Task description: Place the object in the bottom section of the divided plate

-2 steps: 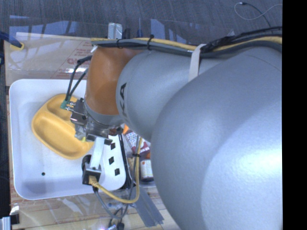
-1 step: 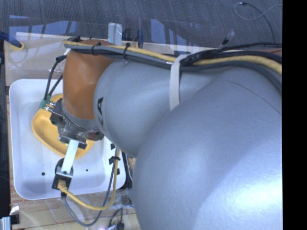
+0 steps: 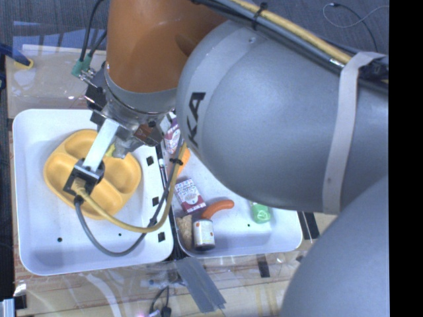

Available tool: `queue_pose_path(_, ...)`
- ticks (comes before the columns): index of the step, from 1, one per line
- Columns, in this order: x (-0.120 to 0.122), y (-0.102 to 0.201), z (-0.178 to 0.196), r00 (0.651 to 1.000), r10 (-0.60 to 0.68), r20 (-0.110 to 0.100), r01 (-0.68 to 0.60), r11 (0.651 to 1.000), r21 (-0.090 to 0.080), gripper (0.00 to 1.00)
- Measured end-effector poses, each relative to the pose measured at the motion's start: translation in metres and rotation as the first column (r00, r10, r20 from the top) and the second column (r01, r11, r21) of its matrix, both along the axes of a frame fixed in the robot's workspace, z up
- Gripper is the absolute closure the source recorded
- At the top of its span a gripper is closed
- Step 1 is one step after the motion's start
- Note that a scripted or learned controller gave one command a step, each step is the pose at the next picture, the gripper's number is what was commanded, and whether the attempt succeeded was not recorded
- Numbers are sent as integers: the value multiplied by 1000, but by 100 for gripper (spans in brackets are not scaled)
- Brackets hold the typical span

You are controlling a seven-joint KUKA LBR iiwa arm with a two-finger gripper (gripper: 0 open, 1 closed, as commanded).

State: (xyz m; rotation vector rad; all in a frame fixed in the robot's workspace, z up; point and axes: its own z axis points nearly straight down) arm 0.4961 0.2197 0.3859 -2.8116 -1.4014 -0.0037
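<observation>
Hovering over the upper edge of the plate (image 3: 63, 160), the gripper (image 3: 137, 136) is tucked under the wrist, so honestly I can't tell if it's open or closed, or if it's got anything in it. The plate is yellow and sits in the left bin (image 3: 39, 243). The parts of it I can see look bare, so I'd say nothing has landed in the bottom section yet.

Which thing is "the object"? Can't say for sure. The right bin (image 3: 285, 238) has a packet (image 3: 188, 195), an orange stick (image 3: 219, 207), a green lump (image 3: 262, 212) and a can (image 3: 203, 234), all toward its lower end. There's a second packet (image 3: 173, 137) just beside the wrist, up by the wall between the bins, partly hidden by the arm.

My guess on the step: either carrying over to the plate or lining up before a pick. If it does hold something, the next move calls for shifting toward the plate's lower compartment, coming down low and letting go inside the ridge. If not, it needs a grab from the right bin first.
</observation>
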Motion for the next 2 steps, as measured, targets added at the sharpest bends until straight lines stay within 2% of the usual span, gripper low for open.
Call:
queue_pose_path(1, 20, -59, -85, 1000, -11, -6, 10, 1000, -2, 100)
queue_pose_path(2, 40, -89, -44, 969, -249, -2, 249, 969, -2, 100)
